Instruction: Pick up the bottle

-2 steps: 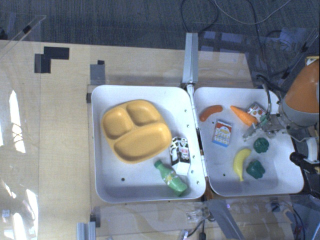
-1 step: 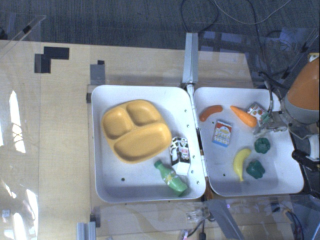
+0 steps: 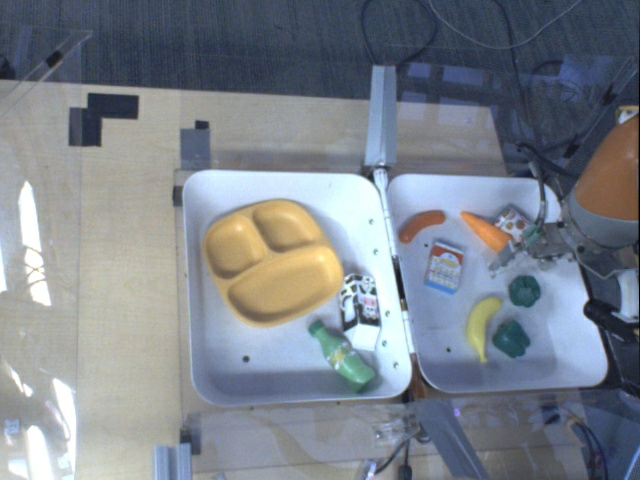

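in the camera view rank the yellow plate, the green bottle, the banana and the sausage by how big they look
1. yellow plate
2. green bottle
3. banana, close to the bottle
4. sausage

camera view: fixed above bench | slanted downward | covers left bin (image 3: pixel 200 298) and right bin (image 3: pixel 570 368)

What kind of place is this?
Probably a robot testing lab. Two white bins hold toy food like a banana and a green bottle, and loose cables trail across the floor.
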